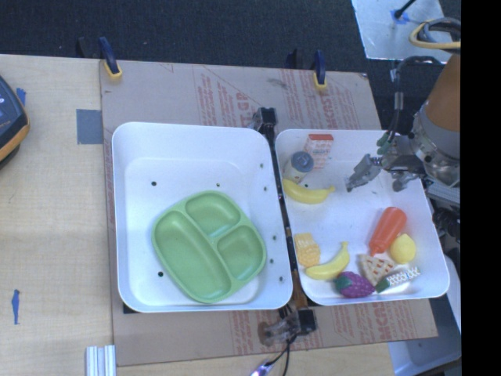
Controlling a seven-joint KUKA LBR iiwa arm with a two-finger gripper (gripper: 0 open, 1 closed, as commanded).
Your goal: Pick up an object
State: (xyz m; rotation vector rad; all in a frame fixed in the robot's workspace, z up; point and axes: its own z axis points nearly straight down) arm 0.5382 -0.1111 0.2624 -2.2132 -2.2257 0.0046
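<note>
Across the right bin (356, 135) the toy food items are scattered. A small carton (318, 146) with an orange top stands near the far wall, with a grey round item (301, 162) just beside it on the left. A yellow banana (307, 193) is laid nearer the middle, close to the bin's left wall. An orange carrot (387, 229) is seen tilted toward the right side, with a yellow lemon (403, 248) touching its lower end. Along the near wall a second banana (329, 263), a yellow corn piece (307, 251), a purple grape bunch (354, 286), a wedge-shaped slice (377, 268) and a white-wrapped item (401, 277) are gathered closely together.

The gripper (368, 175) is held over the bin's upper right part, above bare floor between the first banana and the carrot, well apart from both. Nothing is seen between its fingers; whether they are spread or closed cannot be told.

A green divided plate (207, 245) is laid in the left bin (133, 143). Both bins are set on a brown board (196, 92) clamped to the bench (47, 233).
</note>
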